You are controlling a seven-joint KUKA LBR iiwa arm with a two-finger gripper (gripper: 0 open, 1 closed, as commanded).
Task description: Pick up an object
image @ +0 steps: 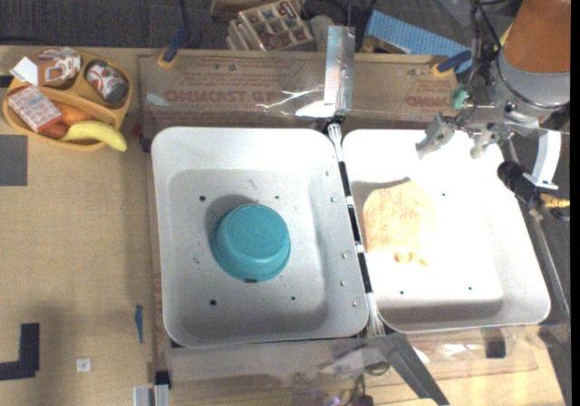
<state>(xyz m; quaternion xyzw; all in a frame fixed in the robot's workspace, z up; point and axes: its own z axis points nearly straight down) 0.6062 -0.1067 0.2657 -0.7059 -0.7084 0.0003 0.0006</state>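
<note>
Cardboard-topped bench (72,241), two bins. Gripper (458,134) hovers at right bin's (471,304) 12 o'clock edge, splayed wide, holding nothing. Tan cloth (397,214) lies at bin's 9 o'clock. Approach step; next, shift toward 7 o'clock, descend.

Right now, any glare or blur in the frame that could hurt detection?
Camera view: glare on the clear film over the cardboard behind the bins; the tool is blurred; the tan object looks washed out against the bright right bin; the teal bowl reads crisp.
</note>
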